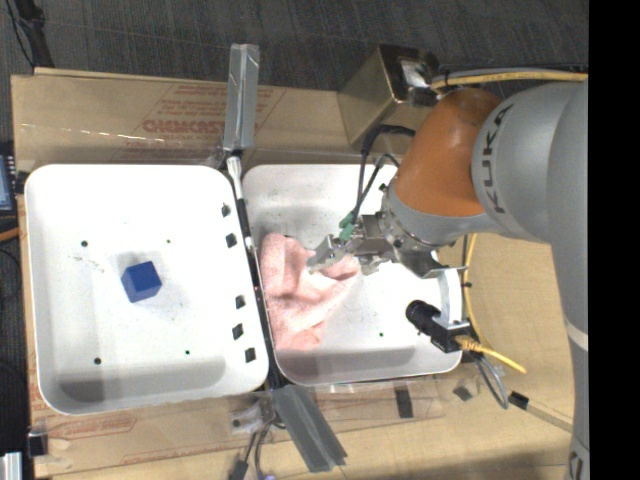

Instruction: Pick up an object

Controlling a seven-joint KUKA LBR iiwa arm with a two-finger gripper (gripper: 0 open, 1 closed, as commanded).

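The pink cloth (pixel 298 293) lies crumpled in the right bin (pixel 400 353), against its wall at nine o'clock — its long axis runs roughly from six to twelve o'clock, the upper end bunched toward the hand (pixel 335 253). The hand sits low at the cloth's two-o'clock edge; whether it is spread or closed on fabric, I cannot tell. By my reading nothing is lifted yet — grasp and raise remain. Farther off at nine o'clock, a blue cube (pixel 141 280) rests in the left bin (pixel 60 208).

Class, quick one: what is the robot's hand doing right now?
Hand: down over the pink cloth in the right bin; whether it grips the cloth cannot be told.
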